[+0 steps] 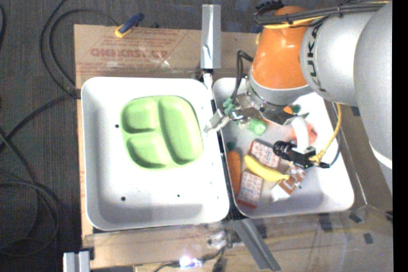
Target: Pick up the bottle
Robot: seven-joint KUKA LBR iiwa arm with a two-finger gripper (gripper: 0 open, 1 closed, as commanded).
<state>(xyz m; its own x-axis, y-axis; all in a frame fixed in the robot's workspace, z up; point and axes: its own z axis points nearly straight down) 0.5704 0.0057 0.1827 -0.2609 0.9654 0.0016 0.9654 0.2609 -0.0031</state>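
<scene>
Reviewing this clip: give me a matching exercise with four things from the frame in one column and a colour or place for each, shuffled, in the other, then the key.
Things:
1. divided tray
2. banana
3. carrot
4. band above the arm's wrist

Descriptions:
A. yellow, in the right bin among the packets
B. green, in the left bin
C. orange, lying in the right bin by its left wall
D. orange, above the right bin

Pairs: 1-B, 2-A, 3-C, 4-D
</scene>
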